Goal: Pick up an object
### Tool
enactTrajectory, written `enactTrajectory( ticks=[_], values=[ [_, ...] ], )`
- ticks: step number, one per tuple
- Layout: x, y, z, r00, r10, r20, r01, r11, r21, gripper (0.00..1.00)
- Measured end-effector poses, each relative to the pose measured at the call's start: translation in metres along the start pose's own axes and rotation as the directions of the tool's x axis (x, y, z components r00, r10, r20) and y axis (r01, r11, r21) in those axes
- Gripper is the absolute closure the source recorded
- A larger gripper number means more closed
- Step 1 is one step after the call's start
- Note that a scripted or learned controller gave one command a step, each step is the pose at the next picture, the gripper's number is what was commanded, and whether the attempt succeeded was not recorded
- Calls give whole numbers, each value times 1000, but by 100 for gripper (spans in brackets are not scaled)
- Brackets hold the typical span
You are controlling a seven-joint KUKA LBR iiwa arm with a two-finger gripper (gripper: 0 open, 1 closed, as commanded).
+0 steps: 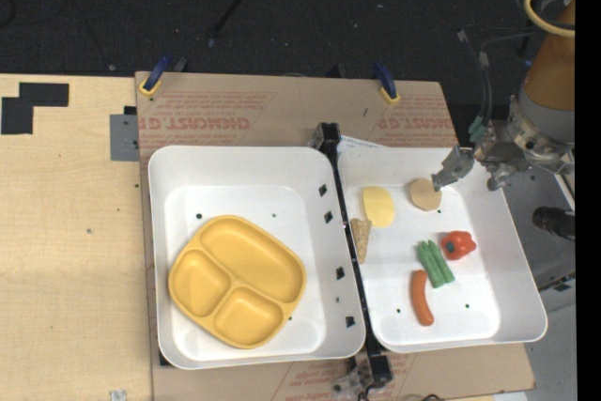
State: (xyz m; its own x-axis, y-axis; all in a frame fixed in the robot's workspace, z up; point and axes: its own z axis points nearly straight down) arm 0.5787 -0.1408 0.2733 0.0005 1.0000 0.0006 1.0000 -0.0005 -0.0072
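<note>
The right bin [526, 296] holds several small toy foods. A pale yellow piece [378, 206] lies near its left side, with a tan wedge [360, 239] by the divider. Further right are a tan round disc [424, 194], a red pepper [457, 245], a green vegetable [435, 263] and an orange-red sausage [422, 297]. My gripper [472, 177] hovers over the bin's upper right corner, open and holding nothing. Its left finger [451, 169] points down toward the tan disc and ends just above and right of it.
The left bin [188, 174] holds a yellow divided plate [238, 280]. A black divider [340, 230] runs between the bins. Both bins rest on cardboard held by blue and yellow clamps [386, 82] at the back. The grey and orange arm [549, 80] rises at the right.
</note>
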Motion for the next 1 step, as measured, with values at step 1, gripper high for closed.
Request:
enactTrajectory(
  ticks=[1],
  values=[
    [0, 1, -4, 1000, 0, 1, 0, 1000, -7, 0]
  ],
)
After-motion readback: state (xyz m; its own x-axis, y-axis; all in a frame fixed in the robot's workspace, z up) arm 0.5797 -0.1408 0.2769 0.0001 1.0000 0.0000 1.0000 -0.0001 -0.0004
